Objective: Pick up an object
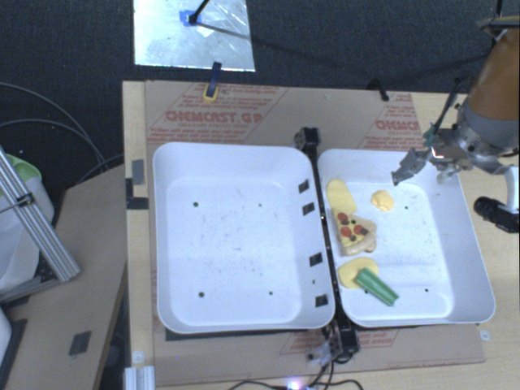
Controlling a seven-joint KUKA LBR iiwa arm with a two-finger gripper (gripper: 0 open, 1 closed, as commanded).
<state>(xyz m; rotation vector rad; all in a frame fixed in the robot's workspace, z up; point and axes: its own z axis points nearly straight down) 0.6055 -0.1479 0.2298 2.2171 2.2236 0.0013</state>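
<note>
Right bin [455, 242] is carrying all the items; gripper [418, 162] is hovering over its far edge, fingers apart, gripping nothing. Pizza slice [356, 234], green block [378, 286] and small yellow piece [382, 201] are lying near-left of it. The cluster is crowding the divider, so a descent is risking a glancing miss.

Both bins, the left bin [236, 234] and the right bin [422, 242], are white, speckled with small dark dots. Just beside the grey gripper [410, 167], lower left, lies a pale yellow lump [382, 200]. Farther left is a yellow oblong piece [340, 195]. Below that sits a tan pizza slice [356, 234] with red spots and perhaps green flecks. Lowest is a green stick [377, 286] on a yellow piece [353, 272].
</note>
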